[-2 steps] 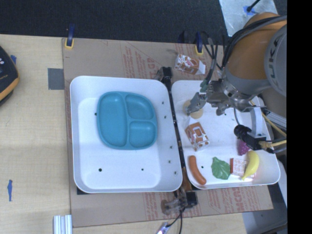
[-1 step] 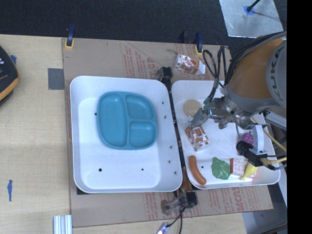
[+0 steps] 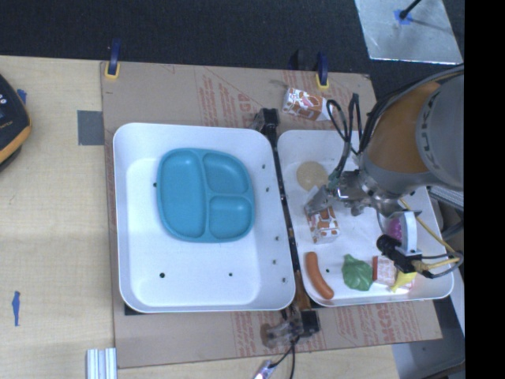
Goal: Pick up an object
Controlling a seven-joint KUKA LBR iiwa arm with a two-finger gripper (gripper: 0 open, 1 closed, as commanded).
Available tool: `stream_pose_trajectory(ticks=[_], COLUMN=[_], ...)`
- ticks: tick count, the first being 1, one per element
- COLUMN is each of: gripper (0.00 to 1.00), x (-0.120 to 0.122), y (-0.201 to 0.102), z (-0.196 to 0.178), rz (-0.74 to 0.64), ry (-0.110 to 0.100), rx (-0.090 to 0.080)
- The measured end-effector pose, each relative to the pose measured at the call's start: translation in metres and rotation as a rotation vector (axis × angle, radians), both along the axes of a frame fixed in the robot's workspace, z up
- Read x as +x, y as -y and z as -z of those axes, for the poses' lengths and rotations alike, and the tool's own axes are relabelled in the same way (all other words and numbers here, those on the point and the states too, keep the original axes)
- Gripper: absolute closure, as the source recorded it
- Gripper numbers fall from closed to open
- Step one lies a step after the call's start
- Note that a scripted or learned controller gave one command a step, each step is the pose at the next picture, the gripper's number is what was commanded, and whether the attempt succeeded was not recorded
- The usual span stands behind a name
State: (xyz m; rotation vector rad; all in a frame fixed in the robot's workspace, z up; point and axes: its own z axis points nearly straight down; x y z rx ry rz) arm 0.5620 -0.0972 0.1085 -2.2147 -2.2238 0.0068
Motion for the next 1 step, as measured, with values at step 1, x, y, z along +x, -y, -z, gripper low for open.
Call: stream_pose_trajectory(ticks=[1], gripper=[0.00], x=[0.0093], y=[-0.0042], z=[0.0155], rz=[-0.001], ry=[0.002], rx=[0.000])
